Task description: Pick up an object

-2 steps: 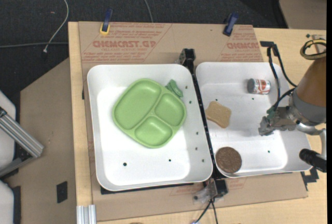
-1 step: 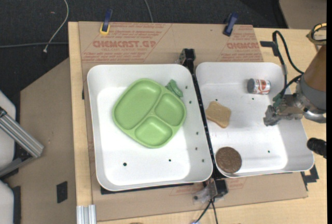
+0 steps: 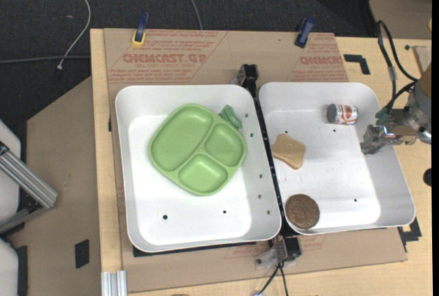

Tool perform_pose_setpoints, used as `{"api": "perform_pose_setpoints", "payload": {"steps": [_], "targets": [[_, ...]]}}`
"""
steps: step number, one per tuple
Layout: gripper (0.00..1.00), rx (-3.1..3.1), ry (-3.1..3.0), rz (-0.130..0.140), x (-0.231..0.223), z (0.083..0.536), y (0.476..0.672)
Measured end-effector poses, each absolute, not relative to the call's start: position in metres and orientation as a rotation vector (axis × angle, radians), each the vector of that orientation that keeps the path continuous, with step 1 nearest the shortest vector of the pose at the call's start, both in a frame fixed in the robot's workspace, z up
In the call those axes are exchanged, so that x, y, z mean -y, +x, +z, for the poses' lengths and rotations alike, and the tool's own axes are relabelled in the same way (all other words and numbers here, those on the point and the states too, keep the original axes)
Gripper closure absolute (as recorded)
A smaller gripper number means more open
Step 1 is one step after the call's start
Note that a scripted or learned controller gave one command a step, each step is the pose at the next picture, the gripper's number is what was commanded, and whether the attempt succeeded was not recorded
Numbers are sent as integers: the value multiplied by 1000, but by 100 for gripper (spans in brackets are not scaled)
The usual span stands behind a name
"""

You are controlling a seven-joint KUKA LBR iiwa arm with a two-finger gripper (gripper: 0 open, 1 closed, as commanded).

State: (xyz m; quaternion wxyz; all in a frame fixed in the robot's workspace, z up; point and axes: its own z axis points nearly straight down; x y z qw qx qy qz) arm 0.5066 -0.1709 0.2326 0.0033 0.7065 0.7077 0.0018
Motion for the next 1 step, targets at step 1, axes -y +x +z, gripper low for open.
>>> {"api": "perform_pose_setpoints", "payload": {"steps": [1], "targets": [[100, -2232, 2218, 1, 115, 223, 501]]}}
